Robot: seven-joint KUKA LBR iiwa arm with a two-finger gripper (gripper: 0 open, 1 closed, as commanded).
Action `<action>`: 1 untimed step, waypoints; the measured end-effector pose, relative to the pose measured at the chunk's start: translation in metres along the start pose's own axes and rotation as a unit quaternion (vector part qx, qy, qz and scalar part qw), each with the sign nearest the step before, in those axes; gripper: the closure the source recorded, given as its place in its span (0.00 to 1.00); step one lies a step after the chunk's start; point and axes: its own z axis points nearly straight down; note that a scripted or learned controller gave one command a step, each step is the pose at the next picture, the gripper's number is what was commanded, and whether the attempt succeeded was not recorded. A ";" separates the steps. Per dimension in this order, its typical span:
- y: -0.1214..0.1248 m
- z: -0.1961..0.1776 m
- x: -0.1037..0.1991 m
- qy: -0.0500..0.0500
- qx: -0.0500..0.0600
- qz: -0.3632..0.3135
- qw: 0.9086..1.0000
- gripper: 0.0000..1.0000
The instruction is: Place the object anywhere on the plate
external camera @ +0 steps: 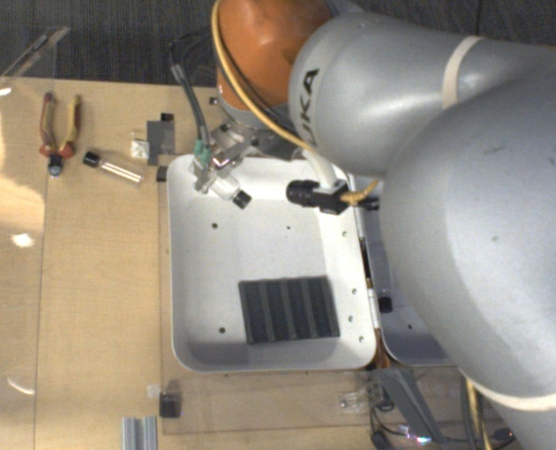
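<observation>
The grey arm [465,204] fills the right half of the view, and its bulk covers nearly all of the right bin [404,340], of which a small corner shows near the bottom. The orange band [263,26] sits at the top, over the far rim of the left bin [188,279]. Below it, the gripper [217,162] hangs over that bin's far left corner (a jumble of metal and cable, too small and blurred to read); whether it is open, closed or holding anything cannot be told. A dark ribbed plate [288,309] lies flat on the left bin's floor, near its front wall. The object for the task cannot be picked out. On the bench left of the bins lie red-handled pliers [59,129].
</observation>
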 end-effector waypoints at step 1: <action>0.003 -0.112 -0.009 -0.002 -0.002 -0.179 0.984 1.00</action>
